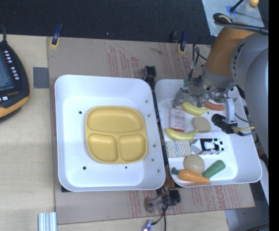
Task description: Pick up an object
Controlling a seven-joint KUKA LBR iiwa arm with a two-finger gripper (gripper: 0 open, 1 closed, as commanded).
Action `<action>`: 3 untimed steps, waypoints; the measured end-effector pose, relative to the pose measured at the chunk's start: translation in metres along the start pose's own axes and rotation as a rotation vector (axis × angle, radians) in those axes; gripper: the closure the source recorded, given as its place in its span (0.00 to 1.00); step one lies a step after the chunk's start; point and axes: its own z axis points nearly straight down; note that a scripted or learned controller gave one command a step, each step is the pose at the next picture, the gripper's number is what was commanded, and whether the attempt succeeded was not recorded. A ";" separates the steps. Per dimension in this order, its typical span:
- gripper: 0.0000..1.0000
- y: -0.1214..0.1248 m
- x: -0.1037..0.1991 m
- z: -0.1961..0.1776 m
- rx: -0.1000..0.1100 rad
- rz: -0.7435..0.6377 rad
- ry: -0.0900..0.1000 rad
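Observation:
My gripper (191, 96) is low over the far end of the right bin (247, 165), just beside a yellow banana (193, 109). The arm's wrist hides most of its fingers. Other items lie in the same bin: a second banana (180, 134), a red-and-white packet (177, 120), a tan round piece (201, 124), a patterned packet (177, 148), a black-and-white box (210, 146), a beige potato (194, 163), a carrot (193, 176), a green cucumber (213, 169) and a red sausage (214, 106).
The left bin (67, 129) holds a yellow divided plate (116, 134). A teach pendant (2, 81) lies on the bench at the far left. Clamps sit between the bins at the far (149, 72) and near (161, 199) ends.

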 end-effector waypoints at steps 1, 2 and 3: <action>0.00 0.000 -0.010 0.000 -0.004 0.003 0.000; 0.00 0.000 -0.011 0.000 -0.004 0.003 0.000; 0.00 0.000 -0.002 0.000 -0.001 0.002 0.001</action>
